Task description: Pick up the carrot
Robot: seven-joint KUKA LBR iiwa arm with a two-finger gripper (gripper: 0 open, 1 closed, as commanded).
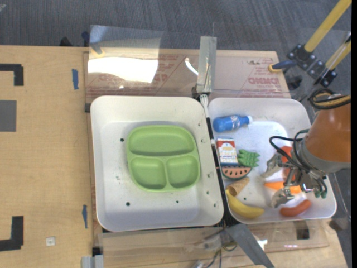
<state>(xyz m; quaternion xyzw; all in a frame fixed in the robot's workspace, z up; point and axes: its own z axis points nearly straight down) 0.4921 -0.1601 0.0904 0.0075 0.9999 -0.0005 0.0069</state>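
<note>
Jaws [287, 178] low in the right white plastic bin [262, 108], pointing down among the toys; metal parts and cables clutter the spot, so cannot tell if they are apart or together, or clamped on anything. Orange toy carrot [274, 185] lies on the bin floor just beside or under the jaws, partly hidden; contact unclear. Grey arm with orange band [332, 135] comes in from the right edge, wrist bent downward over the bin's right half, black cables looping off it.

Nearest the camera in that bin: yellow toy banana [244, 205] along the front wall, red-orange toy sausage [295, 207] at the front right corner, tan cone-shaped toy [239, 187] just above the banana. Further back: watermelon slice toy [236, 171], green leafy toy [248, 158], small red-and-white carton [226, 151], close together near the left wall. Blue plastic bottle with white cap [230, 122] lies on its side near the far left corner.

Left white plastic bin [106, 149] holds a green three-compartment plate [163, 157], centred. Both bins sit side by side on the tabletop [39, 149], light wood. Clear plastic sheeting [128, 66] behind the bins.
</note>
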